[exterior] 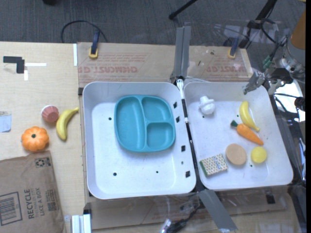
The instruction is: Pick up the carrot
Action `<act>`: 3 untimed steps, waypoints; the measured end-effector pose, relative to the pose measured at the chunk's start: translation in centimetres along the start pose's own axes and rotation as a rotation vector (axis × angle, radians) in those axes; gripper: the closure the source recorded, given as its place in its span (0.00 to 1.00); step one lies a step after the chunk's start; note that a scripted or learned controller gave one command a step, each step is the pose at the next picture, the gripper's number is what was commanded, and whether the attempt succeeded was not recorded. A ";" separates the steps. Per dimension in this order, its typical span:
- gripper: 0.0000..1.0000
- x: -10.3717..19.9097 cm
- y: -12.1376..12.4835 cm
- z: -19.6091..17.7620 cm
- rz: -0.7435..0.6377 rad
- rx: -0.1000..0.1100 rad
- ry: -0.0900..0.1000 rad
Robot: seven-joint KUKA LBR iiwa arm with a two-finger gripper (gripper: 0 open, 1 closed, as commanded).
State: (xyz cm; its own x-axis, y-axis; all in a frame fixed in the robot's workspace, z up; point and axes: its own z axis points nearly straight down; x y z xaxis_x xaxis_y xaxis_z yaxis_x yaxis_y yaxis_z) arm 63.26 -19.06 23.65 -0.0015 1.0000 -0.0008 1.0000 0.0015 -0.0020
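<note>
The carrot (248, 133) is orange with a green stem end and lies at a slant in the right bin (277, 178), towards its right side. A yellow banana (248, 115) sits just above it, nearly touching. My gripper (262, 83) hovers over the bin's far right corner, well above and behind the carrot. Its fingers (252, 83) look open, with nothing between them.
The right bin also holds a white object (207, 106), a tan disc (236, 154), a yellow lemon (259, 155) and a small patterned box (214, 164). A teal divided plate (145, 123) lies in the left bin (97, 169). On the bench to the left are a pumpkin (35, 139) and a second banana (65, 123).
</note>
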 end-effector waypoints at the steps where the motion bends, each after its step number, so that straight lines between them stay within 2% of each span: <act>1: 0.00 -3.2 -2.6 8.6 0.013 0.000 0.000; 2: 0.00 -1.8 -7.2 14.5 -0.011 -0.002 0.000; 3: 1.00 -1.9 -7.2 13.6 -0.007 -0.002 0.000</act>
State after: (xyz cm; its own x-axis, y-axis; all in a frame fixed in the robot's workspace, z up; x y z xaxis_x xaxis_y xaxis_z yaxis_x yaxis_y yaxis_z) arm 56.06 -20.98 10.10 -0.0082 1.0000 -0.0008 1.0000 0.0082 -0.0003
